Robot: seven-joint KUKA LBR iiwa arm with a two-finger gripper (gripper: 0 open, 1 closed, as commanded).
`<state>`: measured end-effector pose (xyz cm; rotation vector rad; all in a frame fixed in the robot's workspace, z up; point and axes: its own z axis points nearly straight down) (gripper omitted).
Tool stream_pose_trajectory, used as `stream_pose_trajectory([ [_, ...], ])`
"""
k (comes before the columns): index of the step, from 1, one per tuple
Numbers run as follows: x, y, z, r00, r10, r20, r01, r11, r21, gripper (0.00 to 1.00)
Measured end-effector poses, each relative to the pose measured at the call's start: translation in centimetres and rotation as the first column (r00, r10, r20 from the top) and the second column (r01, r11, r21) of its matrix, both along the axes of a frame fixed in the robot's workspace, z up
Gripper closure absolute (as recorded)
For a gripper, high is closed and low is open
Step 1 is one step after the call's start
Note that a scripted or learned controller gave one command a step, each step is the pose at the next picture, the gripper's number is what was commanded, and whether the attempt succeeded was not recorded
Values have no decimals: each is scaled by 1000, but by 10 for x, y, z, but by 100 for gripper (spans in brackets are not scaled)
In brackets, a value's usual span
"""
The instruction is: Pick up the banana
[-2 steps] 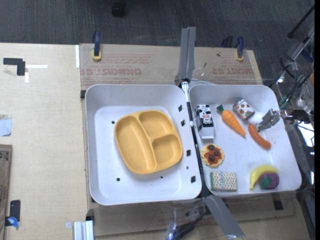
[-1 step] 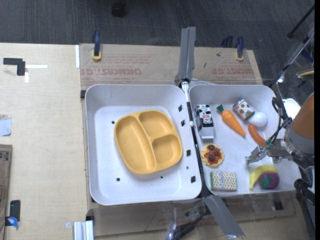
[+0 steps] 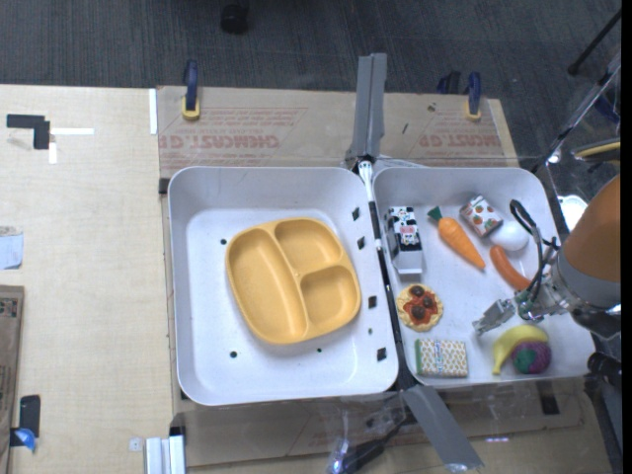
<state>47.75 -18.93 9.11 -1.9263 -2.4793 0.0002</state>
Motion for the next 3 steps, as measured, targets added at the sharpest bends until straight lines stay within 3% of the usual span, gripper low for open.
stream_pose_trajectory([
  [1,2,-28,1,1000,13,1,-13,1000,6,0],
  [2,1,-10,1,928,373,2,-373,928,0,0],
  [3,2,-10,10,929,369,5,-369,929,-1,100],
])
